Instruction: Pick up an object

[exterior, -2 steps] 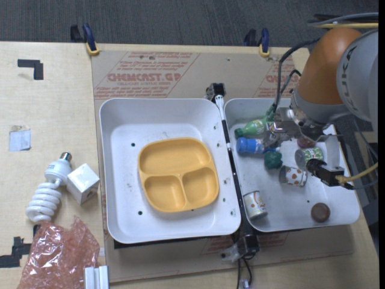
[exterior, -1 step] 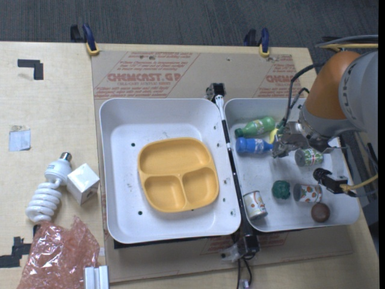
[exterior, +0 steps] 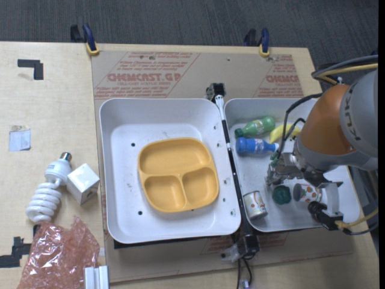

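The right bin (exterior: 289, 221) holds several small objects. A green bottle (exterior: 257, 126) and a blue bottle (exterior: 254, 146) lie at its far left, with a yellow item (exterior: 278, 133) partly hidden behind the arm. A small can (exterior: 255, 205) lies at the near left. A dark green round object (exterior: 281, 194) and a white patterned cup (exterior: 305, 192) sit mid-bin. My gripper (exterior: 278, 174) hangs low over the bin, just above the dark green object and to the right of the blue bottle. The orange band (exterior: 322, 125) and wrist cover the bin's right part.
The left bin (exterior: 120, 161) bears a yellow divided plate (exterior: 178, 174). On the bench to the left lie a spiral light bulb (exterior: 48, 191), a white cube (exterior: 83, 182) and crumpled pink plastic (exterior: 57, 257). A divider rail (exterior: 227, 143) runs between the bins.
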### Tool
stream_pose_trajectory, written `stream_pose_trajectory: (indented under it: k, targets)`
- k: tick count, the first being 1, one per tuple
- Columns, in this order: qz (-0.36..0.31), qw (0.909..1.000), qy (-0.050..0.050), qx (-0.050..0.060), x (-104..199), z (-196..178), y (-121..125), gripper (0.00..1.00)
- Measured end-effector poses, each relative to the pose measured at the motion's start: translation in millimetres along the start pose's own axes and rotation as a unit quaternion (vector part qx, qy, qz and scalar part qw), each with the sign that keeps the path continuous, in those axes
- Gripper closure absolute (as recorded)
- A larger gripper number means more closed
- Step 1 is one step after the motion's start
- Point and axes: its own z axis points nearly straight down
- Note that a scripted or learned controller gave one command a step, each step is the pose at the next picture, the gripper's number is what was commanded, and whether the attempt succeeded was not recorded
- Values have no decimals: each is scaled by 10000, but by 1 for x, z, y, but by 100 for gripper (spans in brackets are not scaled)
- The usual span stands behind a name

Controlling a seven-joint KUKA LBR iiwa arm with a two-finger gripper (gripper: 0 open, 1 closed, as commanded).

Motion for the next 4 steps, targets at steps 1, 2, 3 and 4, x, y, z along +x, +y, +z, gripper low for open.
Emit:
stream_pose_trajectory:
  k: [1,2,3,4]
  targets:
    - [-24,10000,-5,-2,-4,0,107,0]
    - [-3,10000,-2,-2,-10,1,25,0]
    - [-24,10000,-5,-4,-42,0,90,0]
    - [-3,10000,0,-3,-51,0,13,0]
